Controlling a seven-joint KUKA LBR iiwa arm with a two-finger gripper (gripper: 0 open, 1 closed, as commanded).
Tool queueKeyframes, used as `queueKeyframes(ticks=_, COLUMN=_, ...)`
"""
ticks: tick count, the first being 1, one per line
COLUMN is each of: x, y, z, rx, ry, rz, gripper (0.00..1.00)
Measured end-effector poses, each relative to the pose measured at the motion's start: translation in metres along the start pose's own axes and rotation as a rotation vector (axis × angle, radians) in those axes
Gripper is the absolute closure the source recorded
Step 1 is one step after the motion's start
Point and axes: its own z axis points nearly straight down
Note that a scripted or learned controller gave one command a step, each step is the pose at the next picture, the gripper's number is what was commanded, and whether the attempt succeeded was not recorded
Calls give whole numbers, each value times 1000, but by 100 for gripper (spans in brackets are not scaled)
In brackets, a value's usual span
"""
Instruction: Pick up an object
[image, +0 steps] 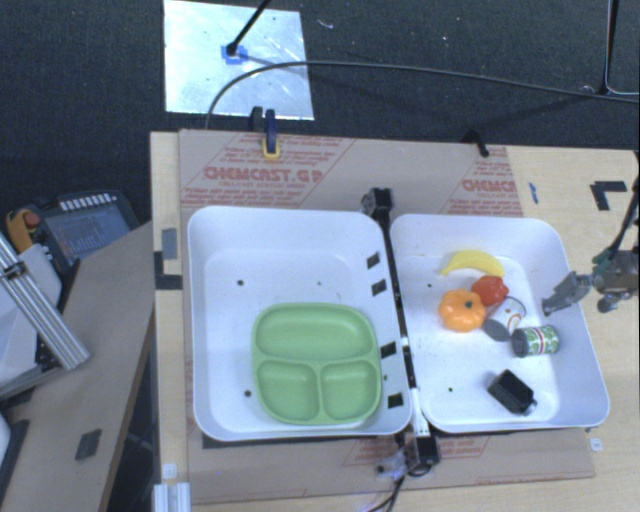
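Note:
The right bin (560, 245) holds a yellow banana (472, 263), a red fruit (490, 290), an orange pumpkin-shaped toy (461, 311), a small can (536, 341) lying on its side and a black block (512, 391). A small grey piece (497, 328) lies between the orange toy and the can. My gripper (585, 298) hangs over the right rim of this bin, to the right of the red fruit and above the can. Its fingers stand apart, open, with nothing between them.
A green divided plate (316, 362) lies in the left bin (230, 250). A black divider with clips (392, 310) runs between the two bins. A teach pendant (85, 228) and a metal rail (40, 310) sit off the bench to the left.

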Motion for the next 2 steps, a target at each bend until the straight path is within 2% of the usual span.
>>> queueKeyframes(ticks=1, x=0, y=2, z=-4, rx=-9, ry=-3, rz=-3, gripper=0)
queueKeyframes(ticks=2, x=5, y=10, z=54, rx=-4, ry=0, rz=-2, gripper=0)
